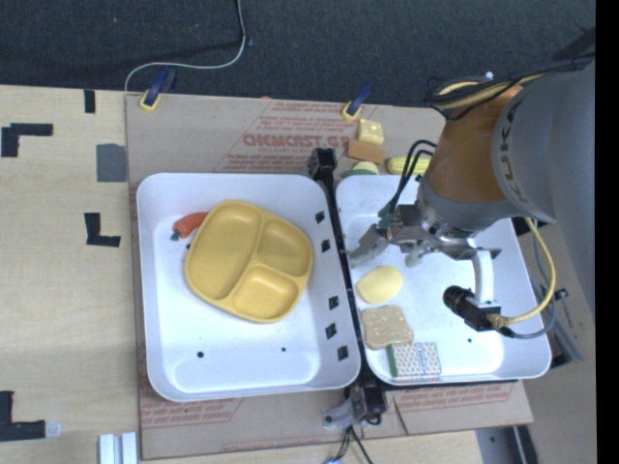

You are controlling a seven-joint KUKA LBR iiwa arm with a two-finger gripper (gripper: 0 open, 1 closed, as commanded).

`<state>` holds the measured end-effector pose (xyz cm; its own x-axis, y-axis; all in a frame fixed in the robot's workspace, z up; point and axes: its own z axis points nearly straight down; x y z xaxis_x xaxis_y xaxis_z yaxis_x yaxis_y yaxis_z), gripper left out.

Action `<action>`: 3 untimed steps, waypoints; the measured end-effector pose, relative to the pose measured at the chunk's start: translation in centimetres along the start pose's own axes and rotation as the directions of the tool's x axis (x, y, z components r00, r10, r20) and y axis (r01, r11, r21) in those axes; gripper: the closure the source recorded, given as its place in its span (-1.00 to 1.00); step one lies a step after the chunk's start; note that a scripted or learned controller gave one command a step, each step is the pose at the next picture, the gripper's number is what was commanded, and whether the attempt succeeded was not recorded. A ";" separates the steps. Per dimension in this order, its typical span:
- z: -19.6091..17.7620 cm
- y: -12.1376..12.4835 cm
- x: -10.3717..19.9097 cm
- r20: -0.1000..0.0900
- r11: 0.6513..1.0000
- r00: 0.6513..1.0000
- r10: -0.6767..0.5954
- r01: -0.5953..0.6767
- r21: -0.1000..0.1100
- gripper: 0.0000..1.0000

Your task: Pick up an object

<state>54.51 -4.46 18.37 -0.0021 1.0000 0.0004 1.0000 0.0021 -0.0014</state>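
arm (484,162) over right bin's (522,361) upper half | left bin (160,288): yellow divided plate (250,259) fills centre, orange piece (189,224) at its upper-left edge | claw (372,247) near divider, spread unclear | yellow lump (379,283) just below claw | tan square (387,326), patterned block (416,360) toward bottom edge

cardboard sheet (280,133) print (red) unreadable

Two white bins (155,259) sat side by side on the bench. I counted one yellow divided plate (249,260), one orange carrot (189,224), one yellow lemon-like piece (379,283), one tan cracker (387,327) and one speckled packet (417,360).
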 end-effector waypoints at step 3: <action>-0.3 1.5 2.2 0.000 1.000 1.000 -0.004 0.004 -0.005 -1.00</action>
<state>56.04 -2.30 18.69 -0.0058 1.0000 0.0008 1.0000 0.0058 0.0032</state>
